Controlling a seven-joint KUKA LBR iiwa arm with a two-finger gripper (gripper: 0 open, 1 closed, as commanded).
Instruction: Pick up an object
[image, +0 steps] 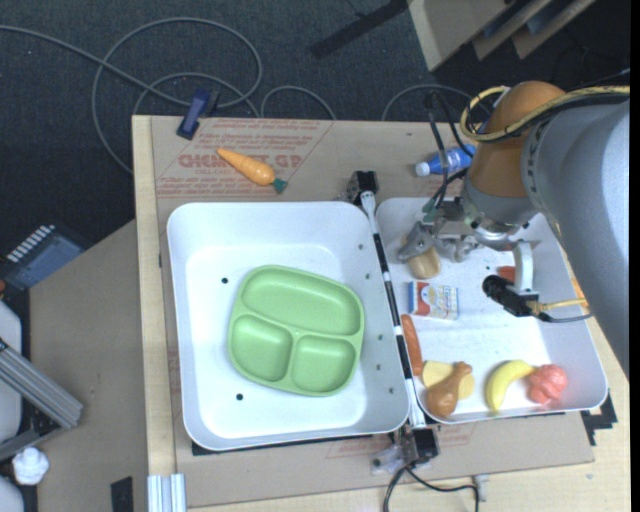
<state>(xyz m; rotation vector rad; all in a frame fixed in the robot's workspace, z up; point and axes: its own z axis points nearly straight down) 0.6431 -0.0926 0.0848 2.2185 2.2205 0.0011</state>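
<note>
Gripper sits low over the right bin, upper centre-right of frame, fingers spread around a small tan object — contact unclear. Nearer, along the bin's lower edge: drumstick, banana, pink toy. Farther off, a carrot lies outside the bins.

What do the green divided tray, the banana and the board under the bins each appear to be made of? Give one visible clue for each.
Green divided tray: probably moulded plastic, with a smooth matte surface and rounded compartment edges.
Banana: likely a plastic toy, uniformly yellow with a slight sheen.
Board: seems to be cardboard, dull tan with red print.
</note>
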